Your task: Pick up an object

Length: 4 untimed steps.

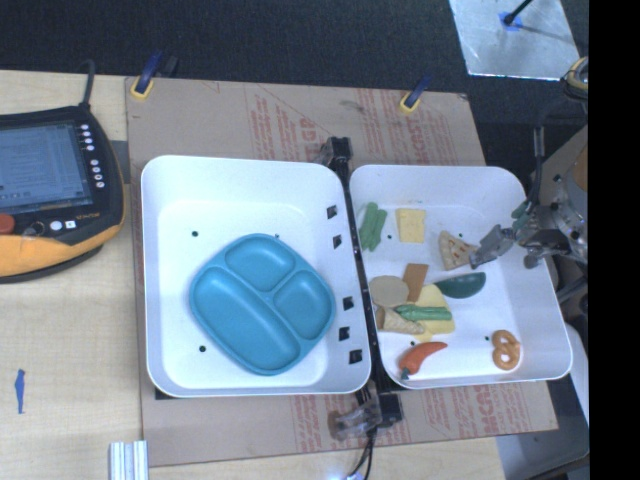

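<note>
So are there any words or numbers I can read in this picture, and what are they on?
Red printing on the brown cardboard sheet under the bins: too faint and blurred to read.
Text on the handheld controller's screen at the left: too small to read.
Nothing else carries readable words or numbers.

Small toy foods lie loose in the right bin [520, 193]: green pickle [372, 224], yellow cheese square [411, 225], red chilli [422, 356], pretzel [506, 350].

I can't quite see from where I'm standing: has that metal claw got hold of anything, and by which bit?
Nothing is held. The grey two-finger gripper stands open at the right white bin's edge, beside the tan triangular pizza-slice toy, with nothing between its fingers.
</note>
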### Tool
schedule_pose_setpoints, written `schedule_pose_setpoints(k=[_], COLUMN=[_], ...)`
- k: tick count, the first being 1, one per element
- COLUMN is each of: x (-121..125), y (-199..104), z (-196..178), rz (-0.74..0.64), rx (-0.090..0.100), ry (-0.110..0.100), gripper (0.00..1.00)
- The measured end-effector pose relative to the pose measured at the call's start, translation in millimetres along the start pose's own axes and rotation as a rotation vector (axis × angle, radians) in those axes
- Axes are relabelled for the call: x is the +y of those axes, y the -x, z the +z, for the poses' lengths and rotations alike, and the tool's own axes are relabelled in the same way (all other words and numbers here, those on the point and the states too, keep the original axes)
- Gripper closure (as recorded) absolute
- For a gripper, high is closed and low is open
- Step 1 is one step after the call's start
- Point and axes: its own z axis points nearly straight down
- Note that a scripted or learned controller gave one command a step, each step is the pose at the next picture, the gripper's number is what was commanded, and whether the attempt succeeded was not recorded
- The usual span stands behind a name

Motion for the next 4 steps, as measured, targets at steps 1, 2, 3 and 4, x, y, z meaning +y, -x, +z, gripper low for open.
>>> schedule_pose_setpoints(k=[1, 2, 3, 4], x=[55, 31, 32, 32], y=[-44, -75, -72, -72], z=[126, 117, 105, 106], rz=[-0.005, -0.002, 0.0, 0.0], rx=[-0.007, -0.009, -0.011, -0.011], ry=[0.008, 0.018, 0.019, 0.018], gripper=[0.0, 0.0, 1.0, 0.0])
